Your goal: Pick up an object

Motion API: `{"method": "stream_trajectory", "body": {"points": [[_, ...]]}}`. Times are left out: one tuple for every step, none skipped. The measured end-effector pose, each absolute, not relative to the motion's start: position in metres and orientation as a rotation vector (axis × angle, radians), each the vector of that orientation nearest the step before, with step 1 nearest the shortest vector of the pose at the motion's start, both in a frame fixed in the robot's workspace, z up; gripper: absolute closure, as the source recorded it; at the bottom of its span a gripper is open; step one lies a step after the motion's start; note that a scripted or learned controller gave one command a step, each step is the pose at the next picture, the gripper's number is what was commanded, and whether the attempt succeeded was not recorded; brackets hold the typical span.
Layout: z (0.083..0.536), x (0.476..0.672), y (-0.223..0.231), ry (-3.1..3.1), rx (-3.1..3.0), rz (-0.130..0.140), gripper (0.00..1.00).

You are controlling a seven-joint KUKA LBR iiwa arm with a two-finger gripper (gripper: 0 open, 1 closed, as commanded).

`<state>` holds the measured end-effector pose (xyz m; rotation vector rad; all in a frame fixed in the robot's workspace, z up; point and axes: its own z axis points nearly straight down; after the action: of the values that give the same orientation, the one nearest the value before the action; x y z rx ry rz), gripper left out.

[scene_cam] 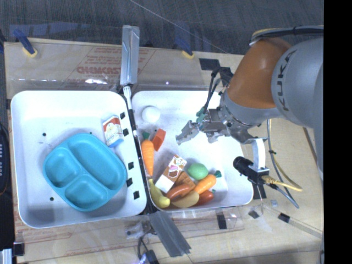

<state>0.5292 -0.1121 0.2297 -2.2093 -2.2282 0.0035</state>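
We see the gripper (186, 134) above the right bin (236, 194), fingers spread, holding nothing; the toy food pile (184, 186) lies just below it.

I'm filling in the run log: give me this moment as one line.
phase: reaching | gripper: above right bin, nothing between fingers | nearest items: carrot, white ball | left bin: blue tray

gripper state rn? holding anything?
Gripper: above the right bin, up off the toy food pile; nothing between its fingers. Open or closed cannot be told.
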Motion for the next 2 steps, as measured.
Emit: {"method": "stream_trajectory", "body": {"points": [[0.094,0.476,-0.105,-2.291,-2.142,0.003,0.00],[0.104,0.477,-0.106,-2.298,-2.138,0.002,1.00]]}}
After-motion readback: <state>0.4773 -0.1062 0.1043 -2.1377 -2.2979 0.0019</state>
